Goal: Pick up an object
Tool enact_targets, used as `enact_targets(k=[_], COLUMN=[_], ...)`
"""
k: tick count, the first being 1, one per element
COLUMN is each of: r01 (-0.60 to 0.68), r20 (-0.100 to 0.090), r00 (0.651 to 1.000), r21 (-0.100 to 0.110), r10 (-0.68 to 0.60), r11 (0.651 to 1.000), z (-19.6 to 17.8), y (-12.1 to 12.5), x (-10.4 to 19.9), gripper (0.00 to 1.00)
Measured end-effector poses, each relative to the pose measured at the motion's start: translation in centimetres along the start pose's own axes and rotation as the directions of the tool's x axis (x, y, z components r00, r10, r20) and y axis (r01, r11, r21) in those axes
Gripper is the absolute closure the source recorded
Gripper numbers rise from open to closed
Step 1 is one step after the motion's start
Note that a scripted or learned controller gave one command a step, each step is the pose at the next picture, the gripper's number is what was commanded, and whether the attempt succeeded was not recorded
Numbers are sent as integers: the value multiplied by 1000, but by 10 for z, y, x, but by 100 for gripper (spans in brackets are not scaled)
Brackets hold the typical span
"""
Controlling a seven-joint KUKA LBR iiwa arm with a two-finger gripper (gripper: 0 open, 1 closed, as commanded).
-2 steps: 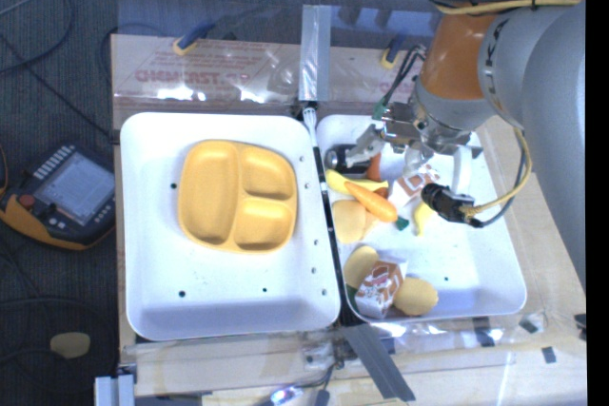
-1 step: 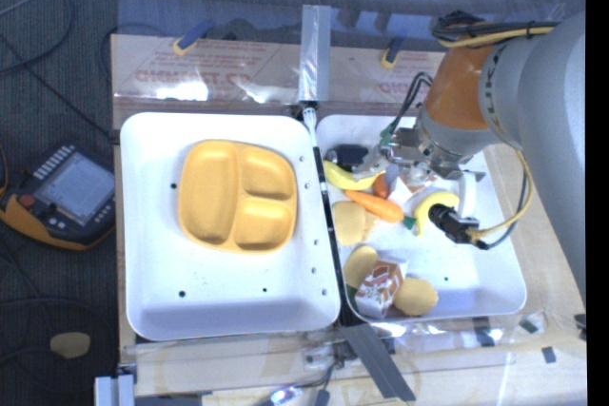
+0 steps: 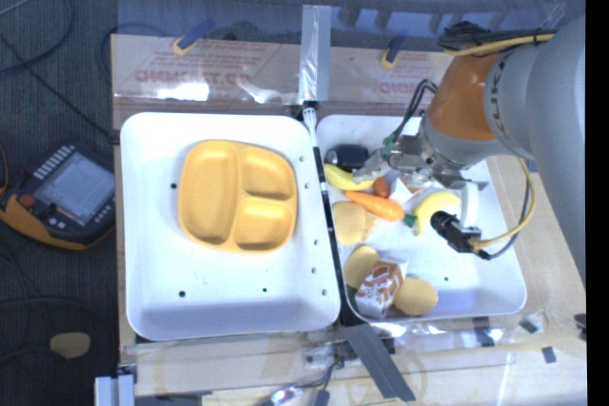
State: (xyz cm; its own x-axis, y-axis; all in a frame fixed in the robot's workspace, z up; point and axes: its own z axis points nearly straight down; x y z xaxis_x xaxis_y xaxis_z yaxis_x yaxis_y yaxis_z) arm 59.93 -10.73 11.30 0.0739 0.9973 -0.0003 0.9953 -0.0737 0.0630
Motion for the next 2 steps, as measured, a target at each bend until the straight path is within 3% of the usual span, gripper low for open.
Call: enact_targets(k=[1, 2], r01=[-71, -64], r20=[4, 2], r00=[997, 998], r21=[66, 62], r10=[71, 64], r11=[995, 996], z=[-74, -100], y=[-61, -57], x=[12, 2], gripper=[0, 0])
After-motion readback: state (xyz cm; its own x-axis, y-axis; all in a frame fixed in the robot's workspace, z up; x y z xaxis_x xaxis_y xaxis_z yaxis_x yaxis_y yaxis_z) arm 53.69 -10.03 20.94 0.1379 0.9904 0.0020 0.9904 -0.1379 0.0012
